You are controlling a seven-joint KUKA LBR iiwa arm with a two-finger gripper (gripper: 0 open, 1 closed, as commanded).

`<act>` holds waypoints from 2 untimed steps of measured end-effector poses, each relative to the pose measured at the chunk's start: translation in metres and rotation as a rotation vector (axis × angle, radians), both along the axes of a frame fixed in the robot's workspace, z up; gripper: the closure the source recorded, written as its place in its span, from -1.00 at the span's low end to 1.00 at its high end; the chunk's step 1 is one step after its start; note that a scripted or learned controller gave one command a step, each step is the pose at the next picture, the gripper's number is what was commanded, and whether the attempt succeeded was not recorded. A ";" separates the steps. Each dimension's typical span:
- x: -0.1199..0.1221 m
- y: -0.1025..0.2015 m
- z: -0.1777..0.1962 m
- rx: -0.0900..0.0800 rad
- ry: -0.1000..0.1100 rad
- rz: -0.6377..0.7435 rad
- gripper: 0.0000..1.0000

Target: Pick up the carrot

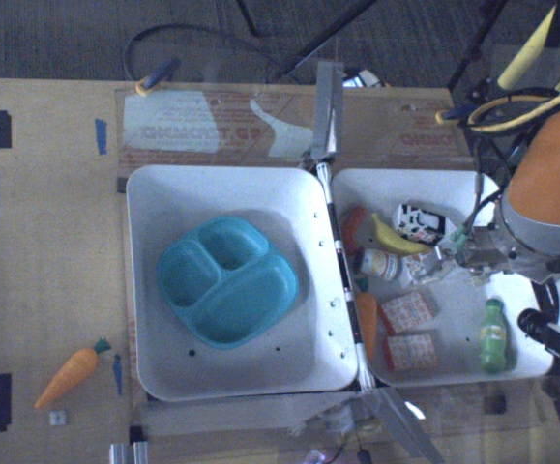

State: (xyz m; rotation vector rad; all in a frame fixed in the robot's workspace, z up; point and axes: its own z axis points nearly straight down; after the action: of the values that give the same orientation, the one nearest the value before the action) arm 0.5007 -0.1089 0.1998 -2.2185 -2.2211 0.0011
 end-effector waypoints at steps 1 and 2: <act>0.064 -0.016 -0.085 -0.015 -0.037 0.244 -1.00; 0.015 -0.005 -0.068 0.001 0.001 -0.069 -1.00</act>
State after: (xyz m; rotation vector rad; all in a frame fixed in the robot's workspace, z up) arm 0.5160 -0.1136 0.1323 -2.2934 -2.1420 0.0014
